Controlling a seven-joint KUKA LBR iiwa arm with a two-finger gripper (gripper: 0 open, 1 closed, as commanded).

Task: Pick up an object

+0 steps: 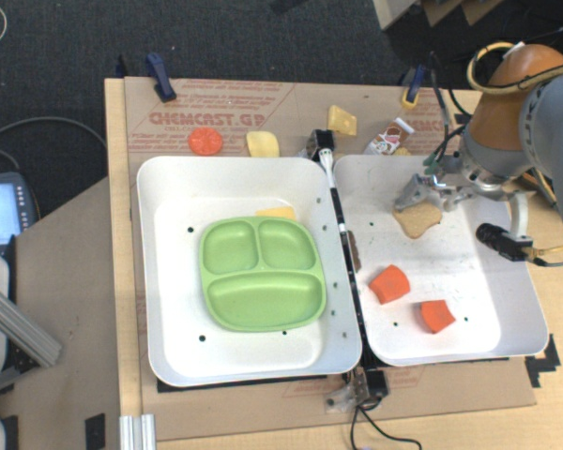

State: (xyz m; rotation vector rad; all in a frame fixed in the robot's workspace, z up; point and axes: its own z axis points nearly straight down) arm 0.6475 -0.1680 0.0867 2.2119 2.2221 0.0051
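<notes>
1. The arm point(525, 101), grey with an orange band, reaches in from the right over the far part of the right bin point(507, 331).
2. The gripper point(430, 195) sits low over a tan, flat, irregular piece point(418, 219) resembling toast. Metal fingers point(409, 195) lie at its far edge; whether they are wide, narrow or gripping the piece cannot be told.
3. The right bin, smooth white plastic, also holds two orange blocks: one point(389, 284) near centre, one point(436, 316) nearer the front.
4. The left bin point(159, 279) holds a glossy green plate point(261, 275), rounded, with three compartments. A pale yellow slab point(277, 213) shows at its far edge.
5. On the cardboard sheet point(122, 251) behind the bins: an orange disc point(205, 142), a yellow block point(262, 143), a yellow wedge point(342, 120) and a printed packet point(388, 140).
</notes>
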